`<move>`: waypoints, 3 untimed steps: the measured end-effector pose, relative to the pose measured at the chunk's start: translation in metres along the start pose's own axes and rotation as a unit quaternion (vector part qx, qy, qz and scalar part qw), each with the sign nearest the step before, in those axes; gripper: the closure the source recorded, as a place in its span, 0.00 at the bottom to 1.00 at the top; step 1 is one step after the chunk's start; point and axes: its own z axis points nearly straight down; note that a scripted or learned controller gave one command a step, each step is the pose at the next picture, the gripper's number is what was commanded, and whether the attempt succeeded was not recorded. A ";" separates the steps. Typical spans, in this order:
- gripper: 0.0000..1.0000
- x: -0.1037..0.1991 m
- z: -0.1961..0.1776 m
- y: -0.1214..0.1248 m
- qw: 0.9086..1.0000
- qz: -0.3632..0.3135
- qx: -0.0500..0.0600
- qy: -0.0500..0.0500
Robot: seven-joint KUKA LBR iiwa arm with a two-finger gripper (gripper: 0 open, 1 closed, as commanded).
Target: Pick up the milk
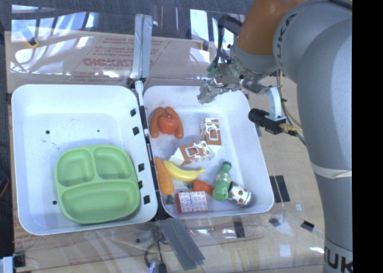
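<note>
White carton, maybe the milk [210,131], close beside a twin carton [194,152]; easy to grab wrong or bump both; gripper [209,91] nearby, apart or together, cannot tell.

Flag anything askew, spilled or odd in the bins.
Nothing spilled or broken. The right bin is cluttered: two cartons lie tipped, and the green bottle lies on its side. The green tray sits flat in the left bin.

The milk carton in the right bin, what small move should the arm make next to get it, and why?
Probably bring the gripper toward the camera and down. It sits over the right bin's far edge, while the nearest milk carton lies apart from it, mid-bin, with nothing on top.
</note>
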 end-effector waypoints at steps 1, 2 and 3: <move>1.00 0.066 0.028 -0.061 0.986 -0.167 0.002 0.001; 0.00 0.066 0.028 -0.061 0.986 -0.167 0.002 0.001; 0.00 -0.018 0.104 -0.089 0.963 -0.268 -0.009 -0.001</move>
